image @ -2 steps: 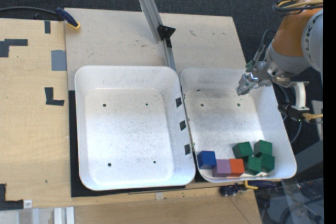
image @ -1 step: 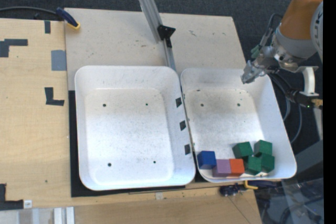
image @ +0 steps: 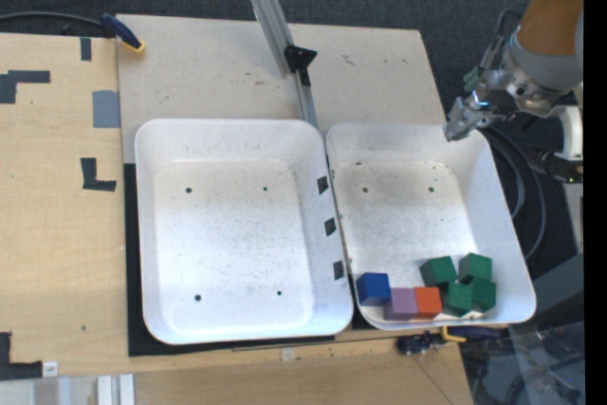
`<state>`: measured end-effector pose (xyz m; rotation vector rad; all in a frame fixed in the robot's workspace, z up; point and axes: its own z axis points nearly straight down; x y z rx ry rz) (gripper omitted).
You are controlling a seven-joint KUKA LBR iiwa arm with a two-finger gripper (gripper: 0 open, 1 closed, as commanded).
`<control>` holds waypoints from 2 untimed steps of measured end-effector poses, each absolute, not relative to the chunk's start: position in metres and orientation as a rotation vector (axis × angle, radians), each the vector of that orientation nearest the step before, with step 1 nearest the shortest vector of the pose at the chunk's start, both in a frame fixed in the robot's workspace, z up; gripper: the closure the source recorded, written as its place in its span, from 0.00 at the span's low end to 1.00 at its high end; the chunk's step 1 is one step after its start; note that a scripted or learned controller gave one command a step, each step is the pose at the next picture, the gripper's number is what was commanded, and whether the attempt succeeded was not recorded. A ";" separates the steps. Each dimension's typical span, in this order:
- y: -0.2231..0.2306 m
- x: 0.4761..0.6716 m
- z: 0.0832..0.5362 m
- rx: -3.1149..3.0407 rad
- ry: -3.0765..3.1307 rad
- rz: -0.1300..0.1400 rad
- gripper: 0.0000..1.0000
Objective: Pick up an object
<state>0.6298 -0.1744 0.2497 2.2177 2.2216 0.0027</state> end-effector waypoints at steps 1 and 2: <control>-0.127 0.619 0.237 2.218 2.228 -0.002 1.00; -0.070 0.608 0.245 2.216 2.232 0.001 1.00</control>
